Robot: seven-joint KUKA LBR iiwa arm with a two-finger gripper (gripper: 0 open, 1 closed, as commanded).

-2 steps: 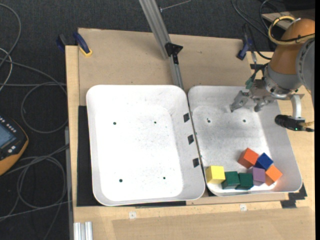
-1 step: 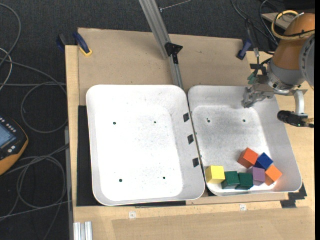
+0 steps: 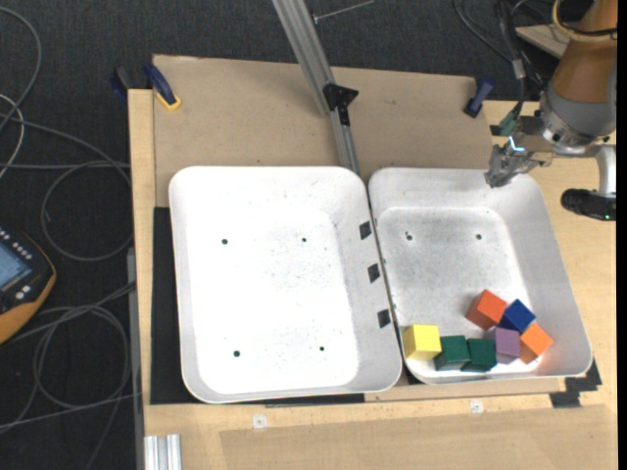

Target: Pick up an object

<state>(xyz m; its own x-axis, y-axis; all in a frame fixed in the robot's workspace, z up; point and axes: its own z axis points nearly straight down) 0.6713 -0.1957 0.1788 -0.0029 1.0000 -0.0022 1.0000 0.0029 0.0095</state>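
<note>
You have two white bins, the left bin [image 3: 265,282] and the right bin [image 3: 441,243], both peppered with fine dark speckles and a few black dots. In the right bin's near corner sit your coloured blocks: a yellow block [image 3: 423,340], two green blocks [image 3: 466,352], a purple block [image 3: 507,342], a blue block [image 3: 518,315], a red-orange block [image 3: 486,308] and an orange block [image 3: 536,340]. Beyond the bins, blue clamps [image 3: 162,85] grip the tan bench [image 3: 245,116].

Two white bins [image 3: 269,189]; seven blocks [image 3: 487,308]: two orange, two green, yellow, blue, purple.
</note>
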